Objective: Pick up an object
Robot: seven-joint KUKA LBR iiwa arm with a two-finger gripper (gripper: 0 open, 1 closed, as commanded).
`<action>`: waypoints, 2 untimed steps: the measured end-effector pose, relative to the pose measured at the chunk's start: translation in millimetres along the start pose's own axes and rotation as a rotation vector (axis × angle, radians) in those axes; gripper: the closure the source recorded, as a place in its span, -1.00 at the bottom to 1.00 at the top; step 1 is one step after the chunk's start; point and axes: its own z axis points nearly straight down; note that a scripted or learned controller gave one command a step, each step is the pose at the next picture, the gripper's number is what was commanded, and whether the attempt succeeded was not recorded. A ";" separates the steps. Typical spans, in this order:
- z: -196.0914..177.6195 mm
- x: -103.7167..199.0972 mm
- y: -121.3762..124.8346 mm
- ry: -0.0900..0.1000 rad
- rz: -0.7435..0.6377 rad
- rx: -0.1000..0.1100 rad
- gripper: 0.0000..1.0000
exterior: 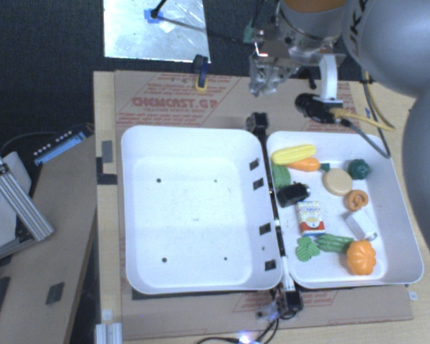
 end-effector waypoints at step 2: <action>-177.0 31.8 -147.0 0.002 -0.002 0.004 1.00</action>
